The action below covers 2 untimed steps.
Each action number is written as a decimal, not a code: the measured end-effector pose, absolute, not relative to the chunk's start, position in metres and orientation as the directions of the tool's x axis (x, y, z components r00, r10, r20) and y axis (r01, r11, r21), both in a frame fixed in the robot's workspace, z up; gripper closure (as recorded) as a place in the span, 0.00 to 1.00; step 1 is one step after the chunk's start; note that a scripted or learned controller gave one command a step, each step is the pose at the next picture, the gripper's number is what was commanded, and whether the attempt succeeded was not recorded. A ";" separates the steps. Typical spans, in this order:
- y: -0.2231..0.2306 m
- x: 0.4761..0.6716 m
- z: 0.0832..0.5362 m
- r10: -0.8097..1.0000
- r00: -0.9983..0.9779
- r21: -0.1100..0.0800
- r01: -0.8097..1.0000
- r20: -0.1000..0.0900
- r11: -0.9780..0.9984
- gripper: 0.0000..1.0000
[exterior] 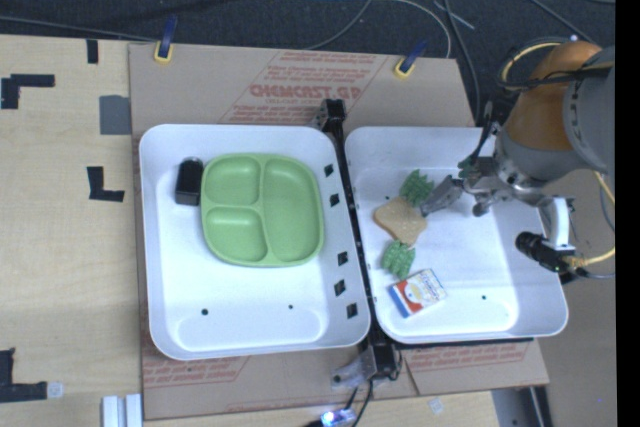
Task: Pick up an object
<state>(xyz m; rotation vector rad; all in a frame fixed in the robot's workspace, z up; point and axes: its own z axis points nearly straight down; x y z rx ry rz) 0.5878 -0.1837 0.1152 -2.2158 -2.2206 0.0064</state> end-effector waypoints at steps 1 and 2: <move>-0.184 0.589 0.087 1.000 -0.001 0.001 1.000 -0.001 0.001 0.00; -0.181 0.592 0.100 1.000 -0.004 0.009 1.000 0.003 0.004 1.00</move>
